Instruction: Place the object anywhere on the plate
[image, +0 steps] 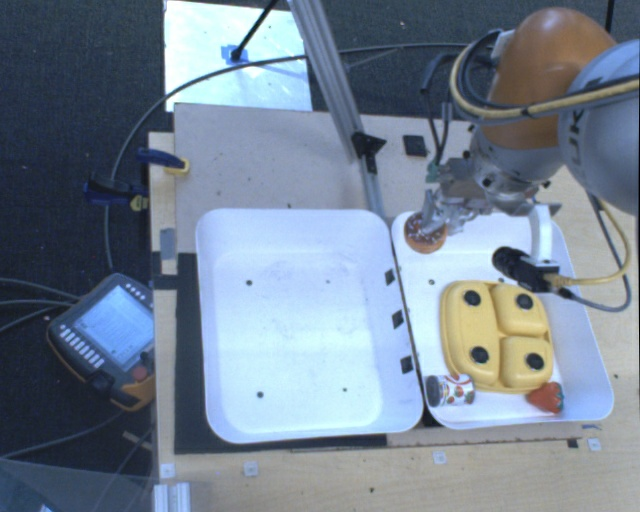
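A yellow plate (497, 334) with three compartments lies in the right bin (590, 360), towards its front. A small brown ring-shaped object like a doughnut (423, 238) sits in the bin's back left corner, well apart from the plate. My gripper (434, 220) is right above it, at its back edge, and hides part of it. Whether the gripper is touching the doughnut cannot be told. A small printed can (450, 390) lies on its side at the bin's front left, just off the plate. By the plate's front right corner sits a red strawberry (546, 398).
The left bin (295, 320) lies beside the right one, with black clips along the shared wall. A black part with a cable (520, 268) hangs from the arm over the plate's back edge. A metal pole (340, 90) slants up behind the bins.
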